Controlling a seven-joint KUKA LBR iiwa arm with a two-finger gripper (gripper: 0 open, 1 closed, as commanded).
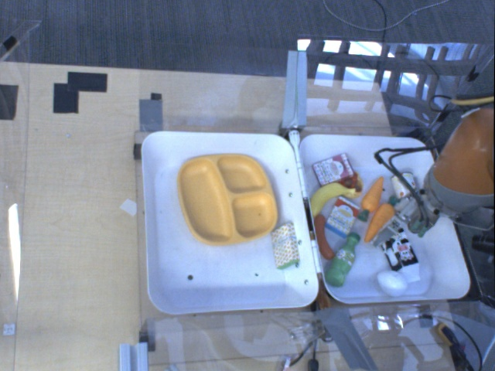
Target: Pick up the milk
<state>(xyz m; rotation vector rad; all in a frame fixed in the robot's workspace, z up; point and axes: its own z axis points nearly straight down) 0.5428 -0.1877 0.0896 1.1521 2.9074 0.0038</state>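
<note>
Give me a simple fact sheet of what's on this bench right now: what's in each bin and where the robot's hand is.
left bin: yellow divided plate; small patterned packet near its right wall
right bin: banana, two carrots, green bottle, red carton, blue-and-white carton, cow-print milk carton, white egg-like object
gripper: over the right bin, above the milk carton
arm: reaches in from the right

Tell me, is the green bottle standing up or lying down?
Lying down. The green bottle rests on its side on the floor of the right bin, its length showing, neck pointing up toward the carrots.
</note>
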